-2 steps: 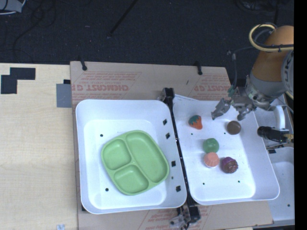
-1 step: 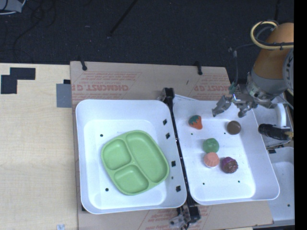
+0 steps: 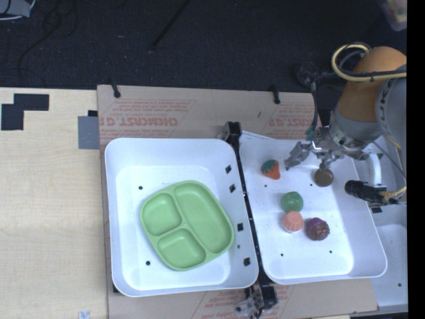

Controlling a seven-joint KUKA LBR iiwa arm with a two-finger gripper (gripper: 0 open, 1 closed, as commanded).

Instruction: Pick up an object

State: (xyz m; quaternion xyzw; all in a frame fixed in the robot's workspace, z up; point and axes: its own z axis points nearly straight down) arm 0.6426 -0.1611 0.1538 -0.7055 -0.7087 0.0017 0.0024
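Beneath everything you have a pale wooden bench (image 3: 46,198) with a sheet of brown cardboard (image 3: 192,115) on it, and the two white bins side by side on that; start at the gripper (image 3: 312,153), which hangs over the upper part of the right bin (image 3: 362,258), its two fingers spread apart, one reaching left toward the orange-red object (image 3: 270,169) and stopping just short of it, the other beside a small brown round piece (image 3: 323,177); you can see nothing held between the fingers; behind the gripper the grey arm (image 3: 372,118) comes in from the right, with its orange band (image 3: 378,62) above the wrist; lower in that same bin you will find a green ball-like object (image 3: 291,201), a pinkish-orange one (image 3: 293,222) touching it from below, and a dark purple one (image 3: 317,228) just to the right; further out, the left bin (image 3: 126,171) carries a green divided plate (image 3: 186,225) with three compartments, lying tilted near its middle.
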